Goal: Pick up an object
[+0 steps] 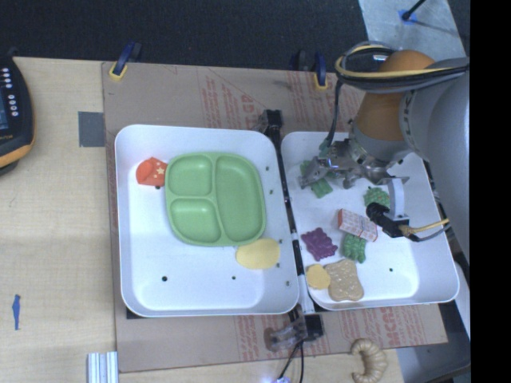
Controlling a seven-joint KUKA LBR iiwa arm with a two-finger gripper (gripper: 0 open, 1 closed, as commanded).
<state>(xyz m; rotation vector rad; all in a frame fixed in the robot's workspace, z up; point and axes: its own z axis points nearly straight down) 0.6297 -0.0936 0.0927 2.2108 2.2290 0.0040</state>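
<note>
The arm (415, 94) enters from three o'clock over the right bin (415, 282). Its gripper (335, 168) sits at the bin's eleven o'clock above a green toy (321, 187); the claw's state cannot be told. Purple grapes (318, 242) lie near the bin's seven o'clock.

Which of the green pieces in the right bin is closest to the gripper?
The green piece at the bin's upper left, just under the gripper. The other two lie farther off.

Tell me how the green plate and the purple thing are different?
The green plate is far bigger than the purple toy. The plate lies in the left bin; the purple toy lies in the right bin. The plate is smooth with three compartments; the toy looks bumpy. Both lie flat.
</note>
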